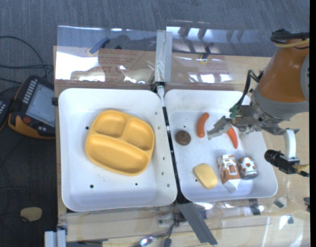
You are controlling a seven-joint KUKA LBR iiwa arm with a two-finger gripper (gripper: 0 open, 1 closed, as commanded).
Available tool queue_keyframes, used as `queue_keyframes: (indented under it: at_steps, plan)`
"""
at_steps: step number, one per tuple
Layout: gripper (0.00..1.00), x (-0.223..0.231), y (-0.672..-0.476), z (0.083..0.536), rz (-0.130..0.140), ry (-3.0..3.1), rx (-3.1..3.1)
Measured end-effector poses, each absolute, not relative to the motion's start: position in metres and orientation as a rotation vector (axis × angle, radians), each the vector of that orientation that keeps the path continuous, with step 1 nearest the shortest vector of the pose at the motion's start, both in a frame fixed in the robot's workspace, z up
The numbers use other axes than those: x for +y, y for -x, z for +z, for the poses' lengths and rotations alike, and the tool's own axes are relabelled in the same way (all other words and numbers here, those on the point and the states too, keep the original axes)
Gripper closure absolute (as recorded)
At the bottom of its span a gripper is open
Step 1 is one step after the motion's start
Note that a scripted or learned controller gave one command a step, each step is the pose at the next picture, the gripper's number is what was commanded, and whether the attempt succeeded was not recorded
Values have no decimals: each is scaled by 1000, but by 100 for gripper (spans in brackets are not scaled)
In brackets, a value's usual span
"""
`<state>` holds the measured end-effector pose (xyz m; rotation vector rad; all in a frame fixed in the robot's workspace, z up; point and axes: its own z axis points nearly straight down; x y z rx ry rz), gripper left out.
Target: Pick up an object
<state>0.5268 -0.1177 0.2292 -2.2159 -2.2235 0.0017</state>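
White bins, claw (beside carrot)

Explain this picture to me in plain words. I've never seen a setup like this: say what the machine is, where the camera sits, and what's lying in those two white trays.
This is one picture from a camera fixed above a bench, looking down at a slant. The grey and orange shape on the right is a robot arm reaching in. At its end is a claw, the part meant to grab things. It hangs over the right white bin, near two orange sausage-like pieces; I can't tell whether it is open, and nothing shows held in it.

That bin also holds a small brown round thing, a pale yellow lump, a small carton and a little can. The left white bin holds a yellow divided plate. Off the bench at left lies a handheld controller with cables.
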Motion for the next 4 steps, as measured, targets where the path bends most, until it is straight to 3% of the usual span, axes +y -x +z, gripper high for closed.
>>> queue_keyframes:
  at_steps: [1,2,3,4]
  plan:
    - [0,-143,-549,154,5,2219,-2220]
    - [0,-171,-503,89,-8,2225,-2228]
    - [100,-171,-504,99,-11,2226,-2229]
    - [100,-115,-514,189,3,2217,-2223]
